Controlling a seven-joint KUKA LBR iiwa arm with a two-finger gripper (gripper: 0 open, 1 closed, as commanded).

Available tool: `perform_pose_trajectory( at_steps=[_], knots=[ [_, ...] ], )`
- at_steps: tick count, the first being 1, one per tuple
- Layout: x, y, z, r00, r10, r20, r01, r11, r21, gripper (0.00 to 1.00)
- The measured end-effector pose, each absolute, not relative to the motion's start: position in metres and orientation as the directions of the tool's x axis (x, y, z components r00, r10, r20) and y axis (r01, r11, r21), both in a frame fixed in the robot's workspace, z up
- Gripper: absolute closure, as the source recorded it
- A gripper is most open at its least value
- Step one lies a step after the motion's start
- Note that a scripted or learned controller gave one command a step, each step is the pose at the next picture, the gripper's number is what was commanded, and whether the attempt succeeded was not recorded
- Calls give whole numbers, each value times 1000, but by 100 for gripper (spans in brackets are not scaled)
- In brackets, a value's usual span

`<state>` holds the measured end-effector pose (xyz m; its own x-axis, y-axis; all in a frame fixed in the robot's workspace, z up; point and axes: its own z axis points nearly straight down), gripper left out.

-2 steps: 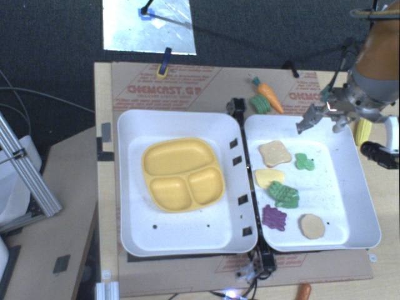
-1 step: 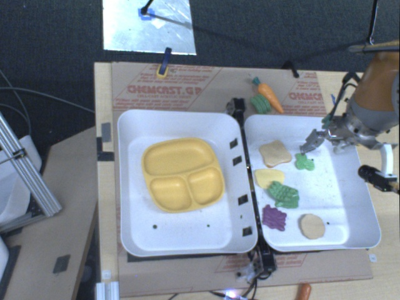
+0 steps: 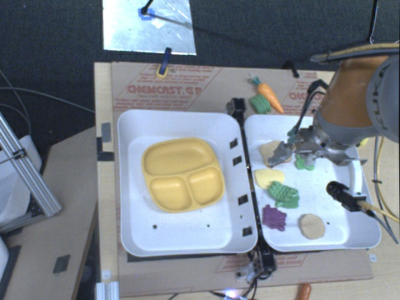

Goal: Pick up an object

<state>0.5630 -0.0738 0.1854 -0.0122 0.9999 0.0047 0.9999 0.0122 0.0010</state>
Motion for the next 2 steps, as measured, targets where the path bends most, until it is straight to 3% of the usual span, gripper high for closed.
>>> perform_pose_trajectory(
  at_steps=[1, 2],
  knots=[
    [513, -37, 241, -8, 1000, 2, 1000, 8, 3, 0],
    [487, 53, 287, -15, 1000, 4, 1000, 15, 6, 0]
  ],
)
